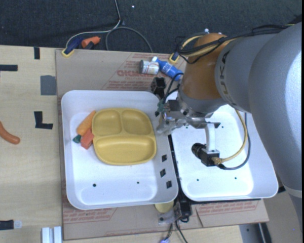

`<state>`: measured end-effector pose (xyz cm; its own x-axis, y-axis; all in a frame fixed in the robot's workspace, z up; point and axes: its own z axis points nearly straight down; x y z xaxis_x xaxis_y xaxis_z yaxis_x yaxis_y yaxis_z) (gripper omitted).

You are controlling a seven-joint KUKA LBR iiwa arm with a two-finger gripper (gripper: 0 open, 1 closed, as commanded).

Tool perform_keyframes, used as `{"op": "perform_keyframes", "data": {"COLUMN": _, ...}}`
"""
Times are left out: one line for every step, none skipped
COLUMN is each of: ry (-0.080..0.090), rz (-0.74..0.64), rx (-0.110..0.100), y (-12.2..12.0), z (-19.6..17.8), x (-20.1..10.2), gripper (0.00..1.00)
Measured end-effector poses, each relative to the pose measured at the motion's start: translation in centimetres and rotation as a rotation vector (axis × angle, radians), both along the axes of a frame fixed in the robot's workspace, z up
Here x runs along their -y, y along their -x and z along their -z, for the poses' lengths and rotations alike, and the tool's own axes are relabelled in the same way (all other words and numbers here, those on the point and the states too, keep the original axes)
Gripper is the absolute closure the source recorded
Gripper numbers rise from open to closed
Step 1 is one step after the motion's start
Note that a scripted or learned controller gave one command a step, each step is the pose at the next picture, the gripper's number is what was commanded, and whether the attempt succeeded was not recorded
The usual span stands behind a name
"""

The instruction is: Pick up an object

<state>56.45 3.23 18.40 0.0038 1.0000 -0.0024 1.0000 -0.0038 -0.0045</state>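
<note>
Two shallow white plastic bins sit side by side on the bench. Far left, outside them, a small orange sausage-shaped toy (6, 132) lies on the bench top. The left bin (111, 186) holds a yellow three-compartment plastic plate (124, 135), with an orange carrot-like toy (85, 123) touching its left edge and a small red-and-green piece (85, 140) just below that. The right bin (233, 184) lies beneath the grey arm with its orange band (205, 82). The jaws (164, 119) hang over the dividing rims near the plate's right edge; whether they are spread or pressed together I cannot tell. Nothing appears lifted, so this looks like the approach step. Next, the arm likely needs to move left and descend onto the plate rim or a toy.
</note>
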Motion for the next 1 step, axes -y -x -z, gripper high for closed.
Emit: {"op": "perform_keyframes", "data": {"ry": 0.0, "rz": 0.0, "rx": 0.004, "y": -1.65, "z": 0.0, "x": 4.87, "gripper": 1.0}}
